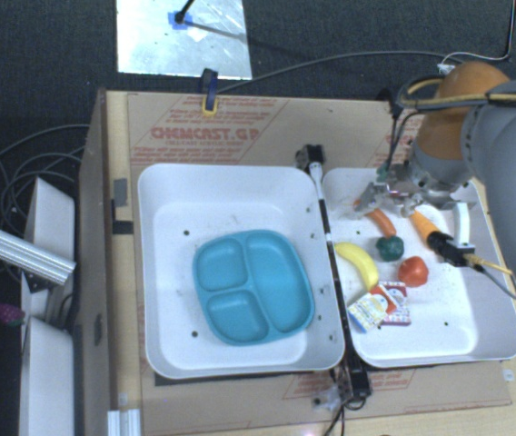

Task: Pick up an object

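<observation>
Right bin front half lies bare (toys crowd middle); hand near back rim, grip unclear.

Two white bins: left bin, right bin. One blue divided tray. One banana. Two carrots. One dark green item. One red tomato-like item. Two small printed packets.

Red print reading "CHEMCAST GP" runs across the brown protective sheet behind the bins; smaller lines unreadable.
</observation>
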Robot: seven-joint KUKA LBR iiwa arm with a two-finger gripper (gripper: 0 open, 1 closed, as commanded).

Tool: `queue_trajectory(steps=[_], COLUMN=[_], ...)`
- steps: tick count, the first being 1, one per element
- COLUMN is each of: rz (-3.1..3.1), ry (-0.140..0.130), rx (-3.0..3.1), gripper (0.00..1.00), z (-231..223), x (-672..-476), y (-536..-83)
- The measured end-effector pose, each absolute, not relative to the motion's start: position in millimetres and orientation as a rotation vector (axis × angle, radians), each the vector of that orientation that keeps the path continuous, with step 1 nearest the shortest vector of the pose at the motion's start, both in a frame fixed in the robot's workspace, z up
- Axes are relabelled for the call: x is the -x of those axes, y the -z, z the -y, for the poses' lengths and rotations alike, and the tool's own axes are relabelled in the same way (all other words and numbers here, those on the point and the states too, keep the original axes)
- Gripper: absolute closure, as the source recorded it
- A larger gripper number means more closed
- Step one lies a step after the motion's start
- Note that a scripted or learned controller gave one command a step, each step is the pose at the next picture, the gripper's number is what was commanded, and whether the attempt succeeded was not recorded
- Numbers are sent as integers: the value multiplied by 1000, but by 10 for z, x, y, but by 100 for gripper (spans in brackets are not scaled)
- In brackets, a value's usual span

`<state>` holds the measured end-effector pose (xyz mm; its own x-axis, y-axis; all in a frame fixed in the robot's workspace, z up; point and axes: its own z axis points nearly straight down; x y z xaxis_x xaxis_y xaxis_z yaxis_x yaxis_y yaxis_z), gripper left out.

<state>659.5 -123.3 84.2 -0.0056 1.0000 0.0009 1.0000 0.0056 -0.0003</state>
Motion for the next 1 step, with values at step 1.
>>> queue_trajectory(steps=[1], rz=[2233], ry=[2], rx=[2214], gripper=[100], z=[1240], x=[-6606], y=[-956])
